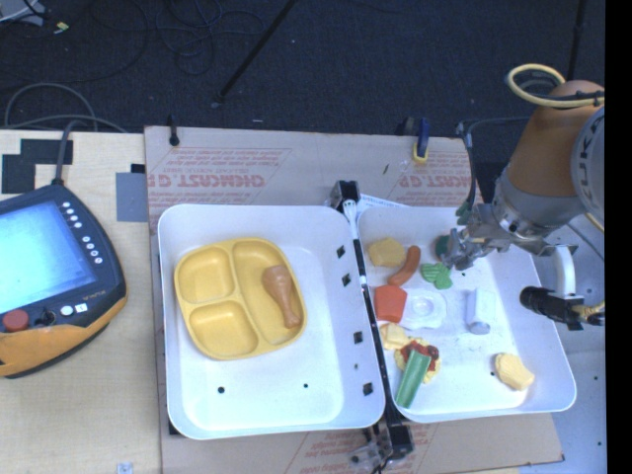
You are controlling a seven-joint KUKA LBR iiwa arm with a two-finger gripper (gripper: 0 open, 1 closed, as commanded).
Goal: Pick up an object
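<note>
Target (judged): small green plastic toy piece [437, 276], right white bin [553, 388], about 12 o'clock of the bin's middle; nearest thing to the tool.
Gripper: two-finger gripper [456, 248] low over the bin's upper part, just at 1 o'clock of the green piece; touching or apart, cannot tell. Finger state: cannot tell, tips blurred against the wrist.
Why there (judged): arm slants in from 3 o'clock, so the tool is posed for a descent on the clutter at the bin's top.
Right bin count: one red sausage-shaped toy [405, 266], one yellow lump [386, 253], one orange block [390, 304], one grey cylinder [477, 309], one yellow toy [513, 370] at 5 o'clock, one green-and-red pile [415, 363] at 7 o'clock, uncountable.
Left white bin [257, 408]: one yellow three-compartment plastic tray [197, 304]; one brown drumstick toy [281, 294] in its right compartment.
Bench, 9 o'clock: one teach pendant [49, 265].
</note>
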